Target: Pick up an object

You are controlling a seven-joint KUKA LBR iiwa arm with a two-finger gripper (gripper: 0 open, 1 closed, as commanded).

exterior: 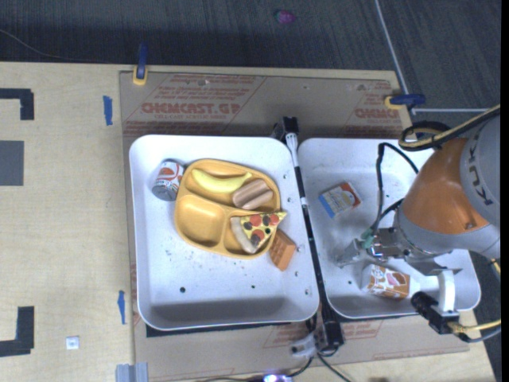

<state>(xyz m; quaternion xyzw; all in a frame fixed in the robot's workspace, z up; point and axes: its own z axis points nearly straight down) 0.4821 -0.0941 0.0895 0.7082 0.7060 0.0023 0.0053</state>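
In the right bin (445,153), my gripper (359,251) hangs low over the floor near the bin's middle, under the orange-banded wrist (447,197). An orange and white packet (389,282) lies just to its lower right, close beside it. A small blue, white and orange carton (339,198) lies apart from it toward the bin's upper left. I see nothing held in the gripper.
The left bin (223,297) holds a yellow divided plate (199,217) with a banana (208,181), a sausage (252,192) and a pizza slice (254,229). A can (166,179) and a brown cracker (282,252) lie beside it. Cables trail at the right.
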